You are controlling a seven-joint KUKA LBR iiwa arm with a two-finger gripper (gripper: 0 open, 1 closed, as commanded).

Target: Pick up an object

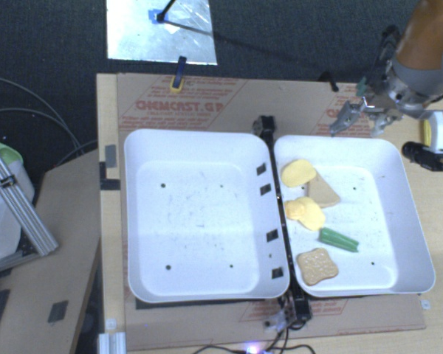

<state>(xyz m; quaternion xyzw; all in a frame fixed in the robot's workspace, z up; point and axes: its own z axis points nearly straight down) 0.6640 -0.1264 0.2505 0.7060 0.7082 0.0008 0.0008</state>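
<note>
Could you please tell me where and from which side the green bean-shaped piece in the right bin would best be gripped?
Probably at the middle of the green bean-shaped piece, coming straight down from above. It lies flat on the floor of the right white bin, long and narrow, slanting from upper left to lower right, so closing the gripper across its narrow width suits best. It lies apart from the pale yellow piece and the tan cracker-like square.

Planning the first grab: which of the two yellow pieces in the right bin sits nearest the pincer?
The upper yellow piece, at the bin's far left corner; the other yellow piece lies lower, beside the tan wedge.
</note>
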